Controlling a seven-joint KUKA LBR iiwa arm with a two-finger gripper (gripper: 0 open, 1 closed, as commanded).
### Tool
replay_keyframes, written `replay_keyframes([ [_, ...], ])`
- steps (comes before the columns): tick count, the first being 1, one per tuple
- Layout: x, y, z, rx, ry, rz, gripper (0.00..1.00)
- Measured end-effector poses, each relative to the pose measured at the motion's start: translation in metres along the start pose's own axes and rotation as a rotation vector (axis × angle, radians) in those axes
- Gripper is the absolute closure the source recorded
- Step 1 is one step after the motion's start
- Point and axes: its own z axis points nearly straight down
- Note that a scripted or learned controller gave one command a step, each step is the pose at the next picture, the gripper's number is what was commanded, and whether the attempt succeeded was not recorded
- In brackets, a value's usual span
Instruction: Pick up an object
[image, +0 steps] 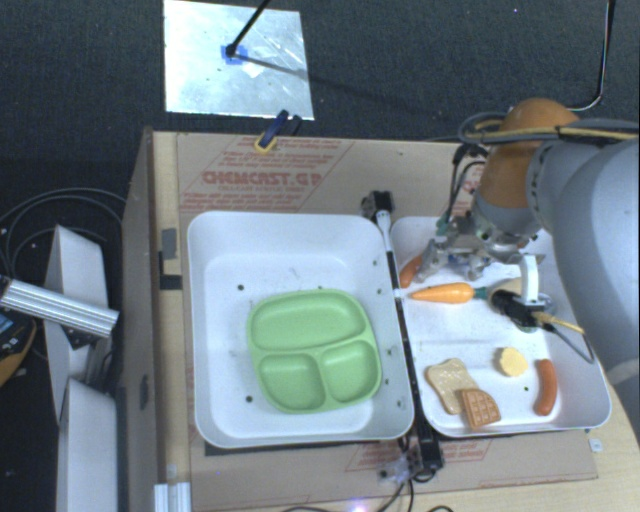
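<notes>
- We see the gripper (452, 262) low over the right bin (600, 400), near its far left corner; its finger state we cannot tell.
- The toy carrot (442, 293) lies just beside it.

Red printing reading "CHEMCAST GP" runs across the brown cardboard sheet (265, 165) beneath the bins, at about 12 o'clock from the left white bin (215, 260). More red lettering sits above that line and along the sheet's front edge, at 6 o'clock, but it is too small and blurred to read.
</notes>
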Motion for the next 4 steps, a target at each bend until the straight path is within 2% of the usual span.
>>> replay_keyframes([
  [1, -0.012, 0.001, -0.012, -0.010, 0.013, -0.002, 0.00],
  [2, -0.065, -0.034, -0.001, -0.052, 0.005, -0.008, 0.00],
  [3, -0.035, 0.009, -0.043, -0.054, 0.006, -0.010, 0.00],
  [4, 0.029, 0.007, -0.106, -0.057, 0.008, -0.014, 0.00],
])
